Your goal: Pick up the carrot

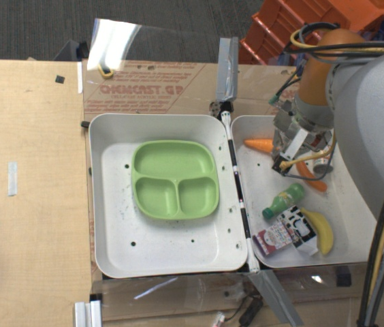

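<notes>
1. The carrot [259,144] lies in the right bin [355,247], near its far left corner, with its tip pointing at the wall between the bins.
2. The gripper [289,163] hangs low over that bin, just right of the carrot. I cannot tell its state.
3. A second orange piece [309,172] lies right under the gripper.
4. A green bottle [282,201], a banana [322,231] and a small printed packet [286,231] lie nearer the front; the packet's print is too small to read.
5. The left bin [110,251] holds a green three-part plate [176,179].
6. Behind it lies a board [151,87] with red letters, roughly "CHEMCAST".
</notes>
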You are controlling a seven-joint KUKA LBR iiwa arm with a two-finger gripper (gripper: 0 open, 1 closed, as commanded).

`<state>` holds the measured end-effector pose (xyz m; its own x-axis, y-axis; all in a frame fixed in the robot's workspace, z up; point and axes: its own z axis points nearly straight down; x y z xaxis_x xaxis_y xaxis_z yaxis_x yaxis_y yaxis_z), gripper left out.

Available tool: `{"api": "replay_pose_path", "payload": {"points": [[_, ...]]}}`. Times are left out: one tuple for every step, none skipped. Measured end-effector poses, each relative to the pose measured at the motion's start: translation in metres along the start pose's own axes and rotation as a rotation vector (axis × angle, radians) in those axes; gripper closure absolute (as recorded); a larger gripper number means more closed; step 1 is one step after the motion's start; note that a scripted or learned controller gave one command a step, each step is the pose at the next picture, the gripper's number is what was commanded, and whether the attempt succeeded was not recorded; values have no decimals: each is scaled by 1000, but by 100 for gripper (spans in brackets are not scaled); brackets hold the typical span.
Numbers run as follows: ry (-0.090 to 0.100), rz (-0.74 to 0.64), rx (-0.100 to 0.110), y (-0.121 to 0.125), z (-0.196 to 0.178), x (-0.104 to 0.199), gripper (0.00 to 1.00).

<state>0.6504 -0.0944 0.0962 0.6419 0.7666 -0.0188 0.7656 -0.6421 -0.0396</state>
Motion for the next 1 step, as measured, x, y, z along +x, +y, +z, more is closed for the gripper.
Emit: {"api": "replay_pose_path", "payload": {"points": [[0,0,0,0,0,0,0]]}}
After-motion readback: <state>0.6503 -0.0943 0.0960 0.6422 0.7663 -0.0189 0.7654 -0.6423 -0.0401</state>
